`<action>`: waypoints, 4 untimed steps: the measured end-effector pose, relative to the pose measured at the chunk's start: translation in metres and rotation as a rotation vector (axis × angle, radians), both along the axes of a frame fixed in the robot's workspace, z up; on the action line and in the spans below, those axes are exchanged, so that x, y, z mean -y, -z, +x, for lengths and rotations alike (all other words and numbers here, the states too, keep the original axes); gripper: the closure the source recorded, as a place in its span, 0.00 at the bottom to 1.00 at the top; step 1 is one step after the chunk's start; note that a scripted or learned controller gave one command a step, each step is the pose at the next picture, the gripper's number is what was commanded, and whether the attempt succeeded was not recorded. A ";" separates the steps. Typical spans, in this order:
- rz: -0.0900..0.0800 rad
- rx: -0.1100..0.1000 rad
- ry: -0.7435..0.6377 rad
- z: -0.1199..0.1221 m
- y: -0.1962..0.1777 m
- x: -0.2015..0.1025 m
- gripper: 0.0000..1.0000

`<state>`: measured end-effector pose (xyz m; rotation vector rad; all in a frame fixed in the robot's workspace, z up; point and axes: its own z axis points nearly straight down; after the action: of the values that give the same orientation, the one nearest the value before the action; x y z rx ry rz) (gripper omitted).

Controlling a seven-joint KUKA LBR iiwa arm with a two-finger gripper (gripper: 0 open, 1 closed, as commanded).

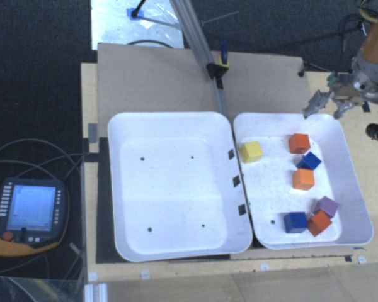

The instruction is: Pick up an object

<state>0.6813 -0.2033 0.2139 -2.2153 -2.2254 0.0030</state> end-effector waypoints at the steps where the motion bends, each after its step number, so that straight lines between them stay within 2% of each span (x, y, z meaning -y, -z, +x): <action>1: 0.000 0.002 -0.001 0.001 0.042 -0.005 0.00; 2: -0.001 0.002 0.002 0.002 0.085 0.001 0.00; 3: -0.004 0.010 -0.003 0.004 0.069 0.001 1.00; 4: -0.002 0.011 -0.001 0.007 0.024 0.002 1.00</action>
<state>0.6878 -0.2048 0.1900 -2.2211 -2.2324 -0.0060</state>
